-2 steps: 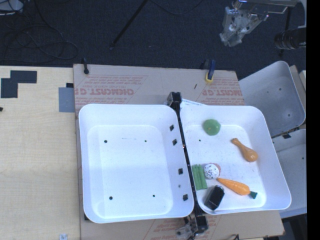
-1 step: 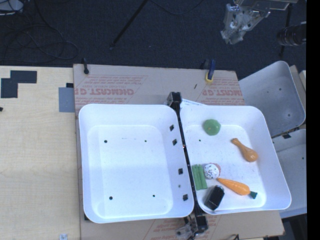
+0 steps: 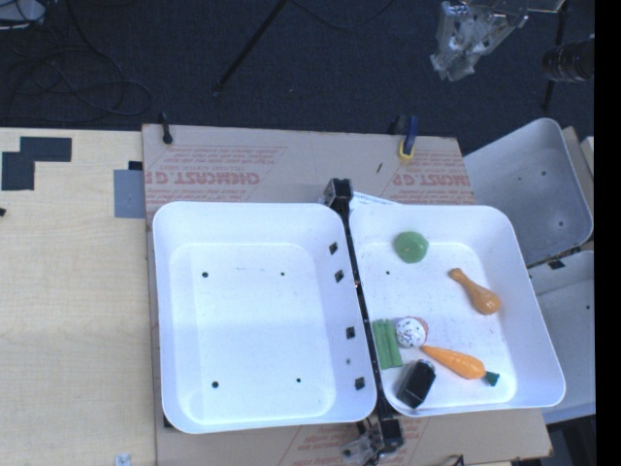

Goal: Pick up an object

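Two white bins sit side by side on my bench: the left bin shows me bare floor, while the right bin holds everything I could go for. At its far side I see a round green ball. Toward the right wall lies an orange pin-shaped toy, narrow neck pointing up-left, bulb end down-right. Near the divider a flat green card lies with a small white speckled ball touching its right edge. Just below that, an orange carrot with a teal stub at its right end lies slanted, and a black rectangular block rests in the near corner, close to the carrot's tip. My gripper hangs high beyond the bins, over the dark floor, well apart from all items; I cannot tell its state.
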Robot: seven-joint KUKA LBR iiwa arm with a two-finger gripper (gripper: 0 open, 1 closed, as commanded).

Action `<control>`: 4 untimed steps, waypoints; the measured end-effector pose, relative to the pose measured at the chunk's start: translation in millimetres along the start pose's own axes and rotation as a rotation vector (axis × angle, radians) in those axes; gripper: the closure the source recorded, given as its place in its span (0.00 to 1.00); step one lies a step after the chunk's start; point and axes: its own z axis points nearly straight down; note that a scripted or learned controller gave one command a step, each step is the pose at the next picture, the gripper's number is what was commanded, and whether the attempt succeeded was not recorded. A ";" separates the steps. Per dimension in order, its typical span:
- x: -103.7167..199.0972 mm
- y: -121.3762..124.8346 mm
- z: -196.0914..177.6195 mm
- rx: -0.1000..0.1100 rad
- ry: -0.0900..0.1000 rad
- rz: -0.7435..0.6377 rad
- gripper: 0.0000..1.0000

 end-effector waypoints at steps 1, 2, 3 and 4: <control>1.6 0.1 -9.1 0.004 0.000 -0.006 1.00; 3.4 0.2 -18.2 0.008 0.000 -0.012 1.00; 5.0 0.4 -27.3 0.012 0.000 -0.017 1.00; 6.6 0.6 -36.4 0.014 0.000 -0.023 1.00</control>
